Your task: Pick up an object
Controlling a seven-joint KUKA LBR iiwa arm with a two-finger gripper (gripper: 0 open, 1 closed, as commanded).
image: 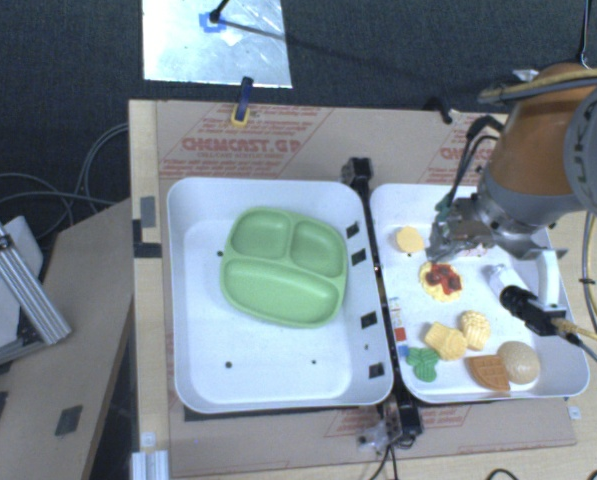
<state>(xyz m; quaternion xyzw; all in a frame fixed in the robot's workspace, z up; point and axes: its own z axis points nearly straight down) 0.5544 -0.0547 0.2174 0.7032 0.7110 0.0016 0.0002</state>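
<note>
Cardboard-topped bench [278,138]; fingers [440,251], state unclear, over round pizza toy [442,281], no long axis, three o'clock bin [568,368].

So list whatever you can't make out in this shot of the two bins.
- Gripper, camera view: the arm's wrist covers it from above, so its state is unreadable.
- Red and yellow toy: whether the gripper touches it cannot be told.
- Right bin: the arm hides its far right part.
- Arm: cut off by the view's right edge.
- Green item by the divider: too small to identify.
</note>
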